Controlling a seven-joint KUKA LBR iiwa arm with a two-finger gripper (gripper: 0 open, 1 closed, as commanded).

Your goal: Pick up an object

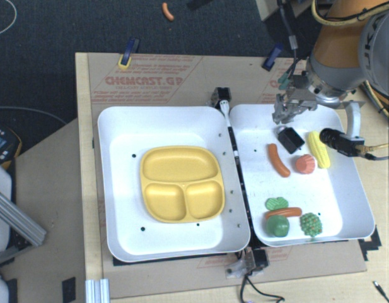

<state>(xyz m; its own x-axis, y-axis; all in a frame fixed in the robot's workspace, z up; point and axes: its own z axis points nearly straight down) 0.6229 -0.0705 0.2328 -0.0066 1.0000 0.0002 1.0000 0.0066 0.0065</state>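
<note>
Here, a small black rectangular block lies tilted on the floor of the right shallow white bin, just below the metal two-finger gripper of the grey arm. Whether its fingers are spread or closed cannot be told. Near the block lie an orange toy sausage, a pink round toy and a yellow toy corn cob. Toward the bin's near edge sit green toy vegetables with a second sausage. The left white bin holds a yellow three-compartment plastic tray. Both bins rest on the cardboard-covered bench.
</note>
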